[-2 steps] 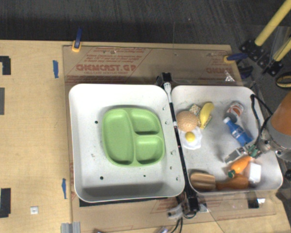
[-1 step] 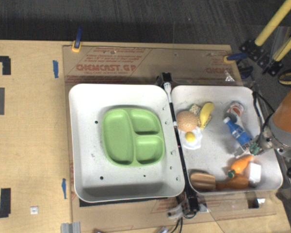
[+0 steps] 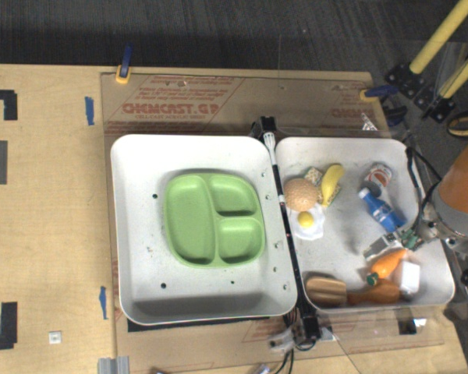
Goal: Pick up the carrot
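Camera view: carrot (image 3: 387, 264), orange and stubby, slightly tilted, low in the right bin (image 3: 351, 228), touching a white block (image 3: 409, 276) and just above a brown piece (image 3: 374, 293). Gripper (image 3: 384, 245) right over its upper end, fingers blurred and small, spread impossible to tell. Arm (image 3: 462, 201) cropped at the right edge. Green divided plate (image 3: 214, 219) in the left bin (image 3: 140, 209).

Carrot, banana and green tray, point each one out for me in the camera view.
carrot (image 3: 388, 264), camera view, its orange middle.
banana (image 3: 331, 183), camera view, mid-length of the yellow peel.
green tray (image 3: 189, 220), camera view, floor of the large left compartment.
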You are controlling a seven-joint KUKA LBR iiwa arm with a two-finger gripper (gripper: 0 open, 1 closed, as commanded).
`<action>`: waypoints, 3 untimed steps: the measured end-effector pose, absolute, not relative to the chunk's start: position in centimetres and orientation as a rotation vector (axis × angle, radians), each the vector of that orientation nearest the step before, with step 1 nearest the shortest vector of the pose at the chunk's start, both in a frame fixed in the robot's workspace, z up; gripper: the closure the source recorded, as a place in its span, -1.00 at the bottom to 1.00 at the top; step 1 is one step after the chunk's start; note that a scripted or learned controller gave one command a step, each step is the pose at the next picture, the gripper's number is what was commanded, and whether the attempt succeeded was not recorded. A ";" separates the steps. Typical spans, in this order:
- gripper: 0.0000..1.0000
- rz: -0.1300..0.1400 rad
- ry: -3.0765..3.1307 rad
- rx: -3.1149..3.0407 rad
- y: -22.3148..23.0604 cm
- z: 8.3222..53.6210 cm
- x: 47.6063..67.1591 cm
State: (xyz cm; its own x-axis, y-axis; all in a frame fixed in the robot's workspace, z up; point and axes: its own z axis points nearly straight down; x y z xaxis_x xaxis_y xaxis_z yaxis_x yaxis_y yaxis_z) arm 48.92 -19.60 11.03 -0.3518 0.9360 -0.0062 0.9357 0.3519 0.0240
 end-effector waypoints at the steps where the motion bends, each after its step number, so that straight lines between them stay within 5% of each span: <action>1: -1.00 0.006 2.770 1.469 -20.4 8.9 48.3; 2: -1.00 0.001 2.849 1.287 -14.5 8.9 48.4; 3: -1.00 -0.006 3.011 0.830 -14.2 9.0 48.5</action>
State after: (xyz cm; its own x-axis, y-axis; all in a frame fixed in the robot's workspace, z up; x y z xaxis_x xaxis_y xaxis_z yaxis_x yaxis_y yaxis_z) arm 48.45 -14.17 8.98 -0.8587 0.5121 -0.0183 0.5122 0.8589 0.0009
